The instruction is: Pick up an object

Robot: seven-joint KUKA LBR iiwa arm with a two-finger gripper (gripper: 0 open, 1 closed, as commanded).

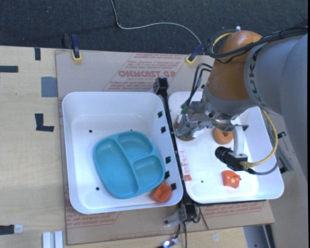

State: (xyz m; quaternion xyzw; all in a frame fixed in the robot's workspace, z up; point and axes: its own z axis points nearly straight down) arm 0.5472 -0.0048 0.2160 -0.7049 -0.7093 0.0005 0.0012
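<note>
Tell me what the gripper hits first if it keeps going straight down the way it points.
Most likely the bare white floor of the right bin, near its left wall. The gripper points down there, with nothing seen beneath it; the orange ring sits off to the side. Depth is hard to judge.

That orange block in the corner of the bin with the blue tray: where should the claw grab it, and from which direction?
Probably from straight above, fingers closing across the orange block's free sides. It sits wedged between the blue tray and the left bin's near right corner wall, so a sideways approach looks blocked and room for the fingers is tight.
</note>
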